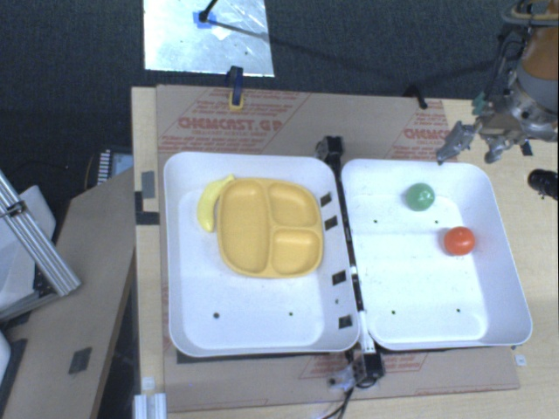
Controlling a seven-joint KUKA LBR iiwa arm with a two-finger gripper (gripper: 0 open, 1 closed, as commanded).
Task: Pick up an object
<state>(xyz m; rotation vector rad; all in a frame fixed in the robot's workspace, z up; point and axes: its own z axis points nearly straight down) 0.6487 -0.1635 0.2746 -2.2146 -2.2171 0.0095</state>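
The tool (pixel 472 141) hangs over the table (pixel 262 116) just past the far rim of the right bin (pixel 419 278), fingers spread apart and gripping nothing. Inside that bin, a green ball (pixel 420 196) lies near the far wall, and an orange ball (pixel 459 240) sits just beside it toward the right wall. The left bin (pixel 253 321) carries a yellow divided plate (pixel 267 227), with what looks like a banana (pixel 208 203) touching its left edge.
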